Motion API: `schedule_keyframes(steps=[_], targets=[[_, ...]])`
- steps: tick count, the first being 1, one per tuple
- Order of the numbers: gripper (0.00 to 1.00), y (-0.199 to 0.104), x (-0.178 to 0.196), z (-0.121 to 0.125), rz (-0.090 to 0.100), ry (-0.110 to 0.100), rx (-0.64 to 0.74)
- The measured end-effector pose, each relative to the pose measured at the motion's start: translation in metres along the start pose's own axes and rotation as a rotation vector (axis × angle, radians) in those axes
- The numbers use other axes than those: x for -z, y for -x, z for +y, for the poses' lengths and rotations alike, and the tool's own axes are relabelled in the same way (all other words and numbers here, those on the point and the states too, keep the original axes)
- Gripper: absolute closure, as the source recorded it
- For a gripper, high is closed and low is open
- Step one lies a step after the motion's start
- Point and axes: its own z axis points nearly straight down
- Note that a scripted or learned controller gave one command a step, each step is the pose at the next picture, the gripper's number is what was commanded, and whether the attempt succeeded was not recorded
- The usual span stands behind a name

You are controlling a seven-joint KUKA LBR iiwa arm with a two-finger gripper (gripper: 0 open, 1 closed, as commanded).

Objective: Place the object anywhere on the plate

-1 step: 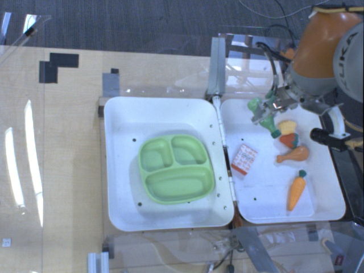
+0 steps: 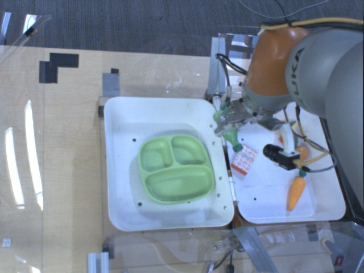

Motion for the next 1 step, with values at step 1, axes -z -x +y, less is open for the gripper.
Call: schedule_keyframes(steps=[1], targets=[[1.0,-0.0515,-0.0003,-0.0099,0.001,-0.001,0.154]])
